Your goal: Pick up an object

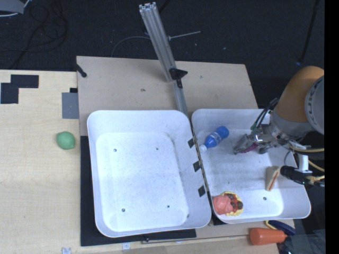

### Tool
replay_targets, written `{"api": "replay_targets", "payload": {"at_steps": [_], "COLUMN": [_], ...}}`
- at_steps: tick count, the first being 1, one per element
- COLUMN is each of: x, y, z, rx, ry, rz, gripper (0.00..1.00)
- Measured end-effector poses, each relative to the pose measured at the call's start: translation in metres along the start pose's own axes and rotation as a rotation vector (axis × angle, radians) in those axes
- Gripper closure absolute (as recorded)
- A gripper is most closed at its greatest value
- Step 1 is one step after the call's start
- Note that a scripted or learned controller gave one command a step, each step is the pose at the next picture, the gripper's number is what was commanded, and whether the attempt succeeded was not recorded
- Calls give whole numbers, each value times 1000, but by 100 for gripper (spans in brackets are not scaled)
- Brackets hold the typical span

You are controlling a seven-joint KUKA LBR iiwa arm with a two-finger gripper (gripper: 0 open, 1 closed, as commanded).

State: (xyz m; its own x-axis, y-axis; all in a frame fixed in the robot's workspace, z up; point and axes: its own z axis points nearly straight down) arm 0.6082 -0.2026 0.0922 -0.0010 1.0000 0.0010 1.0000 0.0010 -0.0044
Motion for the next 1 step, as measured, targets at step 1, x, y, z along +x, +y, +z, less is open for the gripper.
{"api": "replay_targets", "payload": {"at_steps": [1], "x": [0], "y": [0], "z": [1], "rx": [-4], "ry": [-1], "rz": [0], "gripper": [0]}}
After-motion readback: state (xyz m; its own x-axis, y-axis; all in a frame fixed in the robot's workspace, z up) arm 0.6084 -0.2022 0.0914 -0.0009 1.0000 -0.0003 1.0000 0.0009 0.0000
